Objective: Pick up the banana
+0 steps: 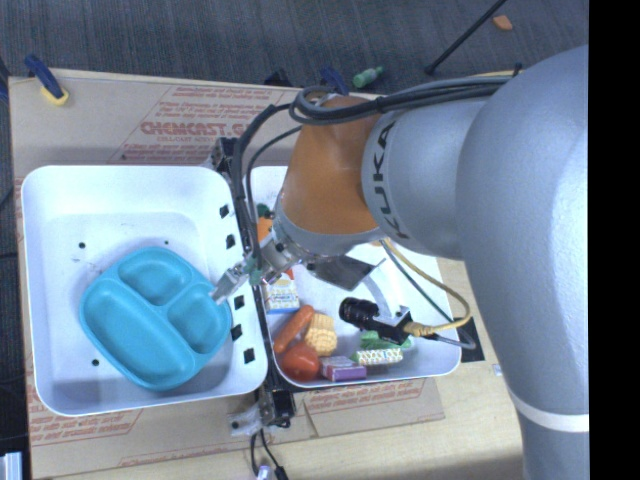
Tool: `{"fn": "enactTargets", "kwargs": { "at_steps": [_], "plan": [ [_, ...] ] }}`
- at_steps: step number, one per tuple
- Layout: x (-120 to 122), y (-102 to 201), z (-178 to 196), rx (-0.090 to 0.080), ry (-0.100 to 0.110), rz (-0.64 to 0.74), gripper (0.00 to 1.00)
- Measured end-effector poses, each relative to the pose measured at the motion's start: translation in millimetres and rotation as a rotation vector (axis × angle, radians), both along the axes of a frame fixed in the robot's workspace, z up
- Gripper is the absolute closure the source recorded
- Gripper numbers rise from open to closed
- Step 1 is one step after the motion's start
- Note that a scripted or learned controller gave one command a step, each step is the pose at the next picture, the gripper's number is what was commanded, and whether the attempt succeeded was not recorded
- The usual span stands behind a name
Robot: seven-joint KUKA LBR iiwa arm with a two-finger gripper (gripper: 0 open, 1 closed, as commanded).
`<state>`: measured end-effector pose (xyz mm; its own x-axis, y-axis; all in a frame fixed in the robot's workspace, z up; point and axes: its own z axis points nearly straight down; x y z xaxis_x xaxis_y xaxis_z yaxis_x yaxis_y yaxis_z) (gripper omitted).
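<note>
We cannot pick out the banana for certain; a yellow piece (321,339) lies among toy foods at 6 o'clock in the right bin (440,366). At its 10 o'clock, the gripper (236,284) hangs beside a blue tray (140,328) in the left bin (60,218); whether it is apart or together, we cannot tell.
</note>
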<state>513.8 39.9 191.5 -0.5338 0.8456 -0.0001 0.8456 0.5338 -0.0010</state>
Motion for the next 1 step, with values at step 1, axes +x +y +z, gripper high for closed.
{"fn": "enactTargets", "kwargs": {
  "at_steps": [1],
  "plan": [
    [-11.4,-106.4,-0.1,0.001,0.003,0.131,0.00]
  ]
}}
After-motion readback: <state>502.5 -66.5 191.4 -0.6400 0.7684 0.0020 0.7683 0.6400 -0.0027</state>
